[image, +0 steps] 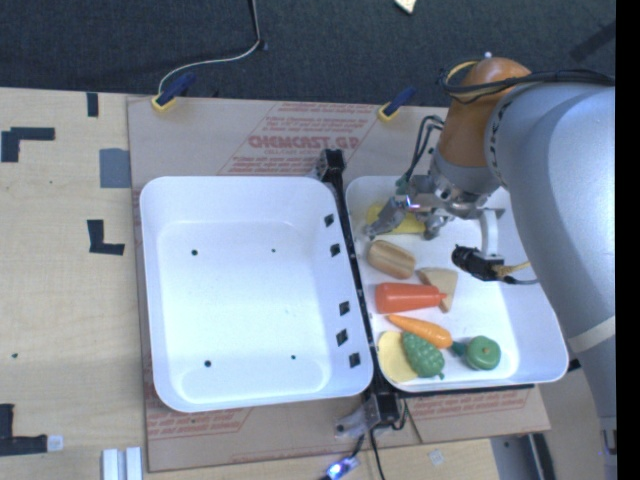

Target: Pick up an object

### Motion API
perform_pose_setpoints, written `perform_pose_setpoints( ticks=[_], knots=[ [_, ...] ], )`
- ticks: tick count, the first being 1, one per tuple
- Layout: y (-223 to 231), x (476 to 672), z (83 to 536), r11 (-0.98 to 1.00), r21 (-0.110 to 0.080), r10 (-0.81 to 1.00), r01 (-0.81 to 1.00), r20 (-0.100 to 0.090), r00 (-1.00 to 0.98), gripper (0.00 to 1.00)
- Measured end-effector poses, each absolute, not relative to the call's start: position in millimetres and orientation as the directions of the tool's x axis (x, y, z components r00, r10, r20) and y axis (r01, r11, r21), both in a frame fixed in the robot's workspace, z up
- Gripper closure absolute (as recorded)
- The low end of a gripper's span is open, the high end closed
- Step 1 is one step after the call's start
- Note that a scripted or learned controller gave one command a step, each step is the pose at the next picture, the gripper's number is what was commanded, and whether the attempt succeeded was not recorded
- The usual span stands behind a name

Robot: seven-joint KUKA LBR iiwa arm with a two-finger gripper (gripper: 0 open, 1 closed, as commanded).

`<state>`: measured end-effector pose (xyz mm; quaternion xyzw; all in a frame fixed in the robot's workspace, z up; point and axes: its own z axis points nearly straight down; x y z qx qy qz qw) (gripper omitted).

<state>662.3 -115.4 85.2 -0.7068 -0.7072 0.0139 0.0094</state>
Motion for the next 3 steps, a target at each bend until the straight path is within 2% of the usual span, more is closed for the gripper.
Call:
perform_pose_setpoints(
  ticks=[1,3],
  knots=[
    [-106.3,661.4,85.4,-0.004,-0.034,1.0,0.999,-0.014,0.004,0.0],
    [-106.6,661.5,85.3,-0.004,-0.034,1.0,0.999,-0.013,0.004,0.0]
  ],
)
